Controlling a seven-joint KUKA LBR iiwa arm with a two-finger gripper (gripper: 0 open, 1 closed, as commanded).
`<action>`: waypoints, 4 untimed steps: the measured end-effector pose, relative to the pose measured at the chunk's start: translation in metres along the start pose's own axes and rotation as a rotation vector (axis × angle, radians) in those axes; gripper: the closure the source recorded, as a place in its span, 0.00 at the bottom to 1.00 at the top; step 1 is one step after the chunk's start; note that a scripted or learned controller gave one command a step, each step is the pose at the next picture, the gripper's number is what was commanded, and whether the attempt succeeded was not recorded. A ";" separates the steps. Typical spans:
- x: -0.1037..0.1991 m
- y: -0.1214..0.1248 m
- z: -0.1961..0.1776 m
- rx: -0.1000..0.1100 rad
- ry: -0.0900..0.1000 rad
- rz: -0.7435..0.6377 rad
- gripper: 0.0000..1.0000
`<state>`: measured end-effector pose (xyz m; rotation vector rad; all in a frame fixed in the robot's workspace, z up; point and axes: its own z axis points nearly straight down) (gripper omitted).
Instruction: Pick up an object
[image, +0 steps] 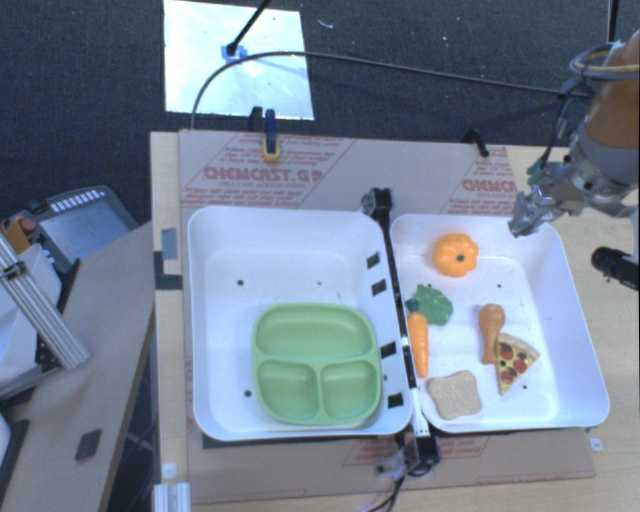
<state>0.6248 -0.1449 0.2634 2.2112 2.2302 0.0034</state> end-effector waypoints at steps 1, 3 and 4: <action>0.049 -0.013 -0.006 0.000 0.000 0.000 1.00; 0.160 -0.046 0.021 0.004 0.002 -0.001 1.00; 0.202 -0.064 0.023 0.003 0.001 0.000 1.00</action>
